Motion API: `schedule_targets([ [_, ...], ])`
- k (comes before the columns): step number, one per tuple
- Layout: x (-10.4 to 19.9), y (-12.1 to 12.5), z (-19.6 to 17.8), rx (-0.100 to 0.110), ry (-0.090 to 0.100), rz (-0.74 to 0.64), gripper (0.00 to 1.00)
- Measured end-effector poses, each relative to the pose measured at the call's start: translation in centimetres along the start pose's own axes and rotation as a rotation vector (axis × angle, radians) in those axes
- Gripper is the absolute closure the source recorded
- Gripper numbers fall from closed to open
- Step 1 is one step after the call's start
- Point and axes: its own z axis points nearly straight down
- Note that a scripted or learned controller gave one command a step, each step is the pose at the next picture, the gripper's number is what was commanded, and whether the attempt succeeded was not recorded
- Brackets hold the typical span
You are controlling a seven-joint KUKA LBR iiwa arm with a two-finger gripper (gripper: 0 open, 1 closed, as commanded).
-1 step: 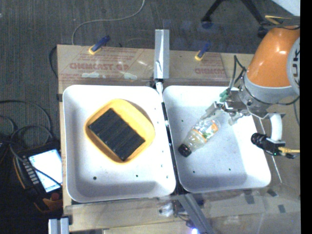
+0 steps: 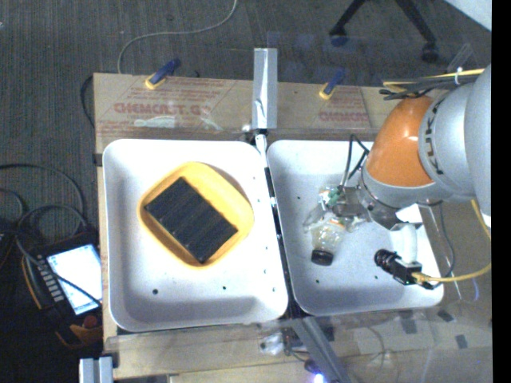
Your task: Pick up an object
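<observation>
The grey arm with its orange band [image 2: 407, 146] reaches over the right white bin [image 2: 303, 162]. In the left white bin [image 2: 120, 166] lies a yellow oval dish holding a dark ribbed slab [image 2: 193, 214]. The gripper [image 2: 342, 207] seems to sit over a crumpled clear wrapper [image 2: 326, 228]; beside it lies a small black cap [image 2: 321, 256].
</observation>
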Motion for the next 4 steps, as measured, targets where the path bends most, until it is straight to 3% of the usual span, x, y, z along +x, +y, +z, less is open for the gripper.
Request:
schedule_targets([
  [1, -1.2, 0.5, 1.7, -0.022, -0.004, -0.064, 0.00],
  [2, -5.8, 3.8, -5.7, -0.002, -0.003, 0.231, 0.00],
  [3, -2.5, 2.6, 1.6, -0.001, -0.001, 0.572, 0.00],
  [4, -2.4, 2.5, 0.8, 0.002, -0.001, 0.571, 1.00],
])
